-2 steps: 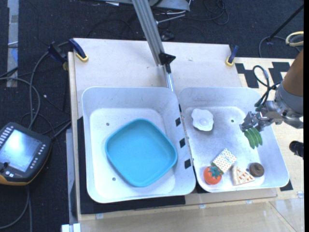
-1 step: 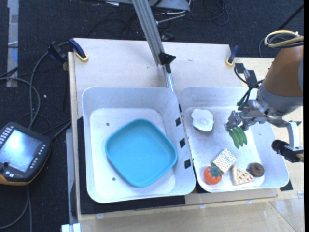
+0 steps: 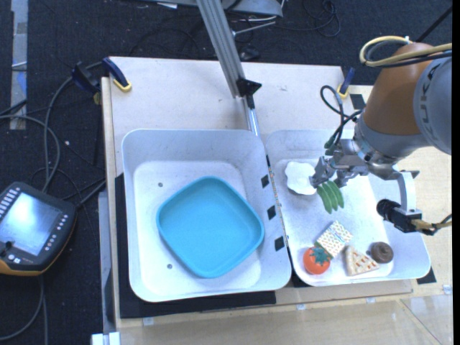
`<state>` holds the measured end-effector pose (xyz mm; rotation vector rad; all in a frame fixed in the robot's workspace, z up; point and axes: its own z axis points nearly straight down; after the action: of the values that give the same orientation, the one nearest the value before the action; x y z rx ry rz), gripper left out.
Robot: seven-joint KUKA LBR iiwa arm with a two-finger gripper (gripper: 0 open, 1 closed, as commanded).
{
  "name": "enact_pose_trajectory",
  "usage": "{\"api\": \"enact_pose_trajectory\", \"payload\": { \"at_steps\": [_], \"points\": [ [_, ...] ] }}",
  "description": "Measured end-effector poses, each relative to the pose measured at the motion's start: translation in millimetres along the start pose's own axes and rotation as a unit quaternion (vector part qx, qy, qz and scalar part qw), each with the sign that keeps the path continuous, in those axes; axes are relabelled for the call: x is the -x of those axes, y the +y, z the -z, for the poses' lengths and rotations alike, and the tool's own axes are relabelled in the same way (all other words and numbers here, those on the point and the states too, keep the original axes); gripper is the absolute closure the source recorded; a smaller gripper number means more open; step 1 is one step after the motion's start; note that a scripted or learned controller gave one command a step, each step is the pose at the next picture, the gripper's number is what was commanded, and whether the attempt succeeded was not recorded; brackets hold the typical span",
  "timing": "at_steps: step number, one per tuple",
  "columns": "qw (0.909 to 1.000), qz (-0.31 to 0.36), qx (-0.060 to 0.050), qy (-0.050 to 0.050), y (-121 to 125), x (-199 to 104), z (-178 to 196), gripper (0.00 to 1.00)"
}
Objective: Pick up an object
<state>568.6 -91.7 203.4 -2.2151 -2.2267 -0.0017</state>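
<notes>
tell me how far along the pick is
Done: the gripper is down in the right bin, at the green object beside the white object. In hand: nothing visibly held. Left: grasp and lift; the tomato and other items lie untouched.

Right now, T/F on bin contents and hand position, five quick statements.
1. The blue square plastic plate lies in the left bin. True.
2. The red tomato toy lies in the left bin. False: right bin.
3. The hand is over the right bin. True.
4. The green ridged toy lies on the blue plate. False: right bin, near the hand.
5. The brown doughnut toy touches the tomato. False: apart.
</notes>
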Motion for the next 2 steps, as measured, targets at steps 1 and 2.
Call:
{"api": "enact_pose_trajectory", "payload": {
  "at_steps": [1,2],
  "points": [
    [1.0,0.0,0.0,0.0,-4.4,-55.5,7.7,1.0],
    [1.0,0.0,0.0,0.0,-2.1,-107.1,22.5,1.0]
  ]
}}
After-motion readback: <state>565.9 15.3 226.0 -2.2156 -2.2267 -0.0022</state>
